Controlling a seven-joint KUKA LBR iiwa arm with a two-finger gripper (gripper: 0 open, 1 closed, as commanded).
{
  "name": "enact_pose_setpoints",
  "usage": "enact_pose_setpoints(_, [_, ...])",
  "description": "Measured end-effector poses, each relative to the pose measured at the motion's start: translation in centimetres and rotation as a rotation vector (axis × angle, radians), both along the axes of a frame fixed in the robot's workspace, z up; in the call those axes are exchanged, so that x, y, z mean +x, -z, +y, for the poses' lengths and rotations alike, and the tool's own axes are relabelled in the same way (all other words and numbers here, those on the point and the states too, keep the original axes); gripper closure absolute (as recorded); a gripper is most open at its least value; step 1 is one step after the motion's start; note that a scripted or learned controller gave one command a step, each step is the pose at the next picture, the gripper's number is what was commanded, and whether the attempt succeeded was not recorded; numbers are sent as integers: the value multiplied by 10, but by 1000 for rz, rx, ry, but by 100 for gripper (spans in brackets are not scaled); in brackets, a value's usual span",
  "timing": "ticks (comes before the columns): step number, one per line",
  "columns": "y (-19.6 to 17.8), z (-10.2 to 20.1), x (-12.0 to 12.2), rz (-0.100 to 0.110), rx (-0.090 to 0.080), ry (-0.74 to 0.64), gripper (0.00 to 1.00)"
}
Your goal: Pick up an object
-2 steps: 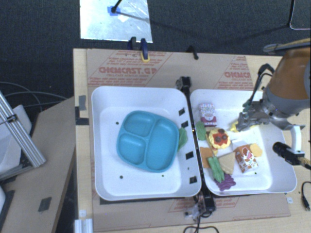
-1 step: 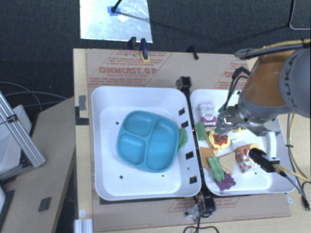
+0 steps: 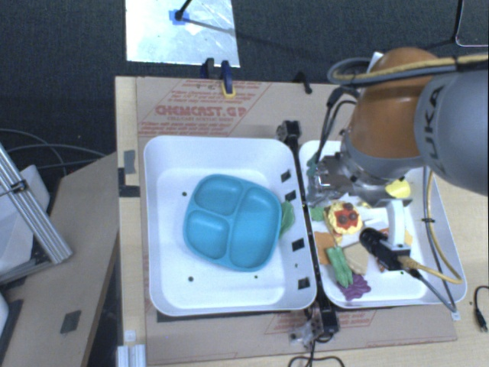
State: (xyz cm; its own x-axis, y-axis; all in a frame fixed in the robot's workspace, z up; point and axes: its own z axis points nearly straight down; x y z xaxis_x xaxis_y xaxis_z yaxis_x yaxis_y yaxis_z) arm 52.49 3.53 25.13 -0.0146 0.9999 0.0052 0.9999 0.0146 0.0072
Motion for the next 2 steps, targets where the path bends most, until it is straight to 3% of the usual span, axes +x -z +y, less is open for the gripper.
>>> enact_pose_setpoints(1, [-46, -10, -39, 3, -4, 10, 100])
enact_pose_setpoints(2, [-68, 28, -38, 4, -3, 6, 100])
